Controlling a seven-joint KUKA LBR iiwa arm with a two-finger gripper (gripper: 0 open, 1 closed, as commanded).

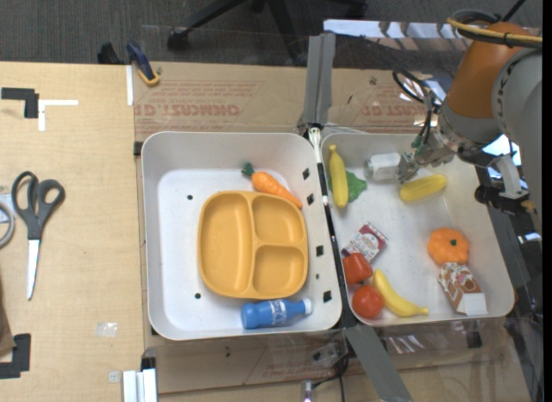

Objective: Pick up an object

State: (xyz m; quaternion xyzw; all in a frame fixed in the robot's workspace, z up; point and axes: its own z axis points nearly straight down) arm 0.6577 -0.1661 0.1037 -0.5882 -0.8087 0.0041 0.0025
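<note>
My gripper point(417, 165) hangs low over the back of the right bin point(496, 245), below the orange band of the arm point(479, 81). Its tip is right above the left end of a yellow oblong toy point(424, 187) that lies on the bin floor. A small grey-white object point(382, 166) sits just left of the gripper. Whether the gripper touches either one I cannot tell.
The right bin also holds a yellow corn cob point(337, 176), a snack packet point(368, 241), an orange pumpkin point(448, 245), a banana point(398, 297), a tomato point(367, 303) and a small carton point(461, 288). The left bin point(164, 245) holds a yellow divided plate point(216, 245), a carrot point(276, 185) and a blue bottle point(274, 313). Scissors point(34, 210) lie on the bench at left.
</note>
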